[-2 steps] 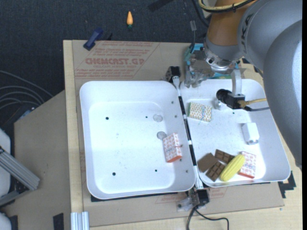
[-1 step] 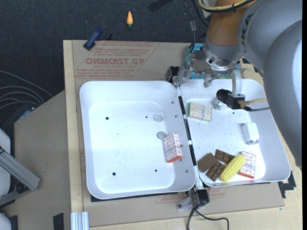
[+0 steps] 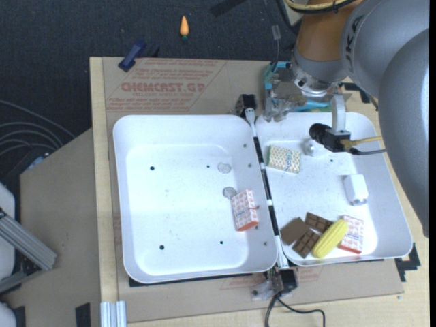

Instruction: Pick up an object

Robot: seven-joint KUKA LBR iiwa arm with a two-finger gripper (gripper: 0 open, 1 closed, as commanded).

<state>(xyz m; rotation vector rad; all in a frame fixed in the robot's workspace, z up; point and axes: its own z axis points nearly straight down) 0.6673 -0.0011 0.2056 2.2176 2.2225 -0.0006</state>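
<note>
You have two shallow white bins side by side on the worktop (image 3: pixel 170 84), a brown board with red lettering. The left bin (image 3: pixel 136 142) holds a small red-and-white patterned box (image 3: pixel 244 209) lying near its right wall, plus two round greyish discs (image 3: pixel 224 168) just above it; most of its smooth floor is bare, so you have open room there. The right bin (image 3: pixel 388 203) carries more: a pale patterned packet (image 3: pixel 284 159) near the shared wall, a small white cylinder-like piece (image 3: pixel 355 188) toward the right side, and a cluster at the near edge where a brown segmented chocolate bar (image 3: pixel 304 234), a yellow bumpy corn cob (image 3: pixel 330 238) and a red-and-white box (image 3: pixel 353 233) lie touching or overlapping. The corn rests across the chocolate and the box. The tool (image 3: pixel 283 107) hangs at the far left corner of the right bin, close to the rim and the divider, under the grey arm (image 3: pixel 388 39) with its orange band; you cannot tell whether it is released or clenched, and nothing shows in it. A black fitting (image 3: pixel 327 136) sits just right of it over the bin.
</note>
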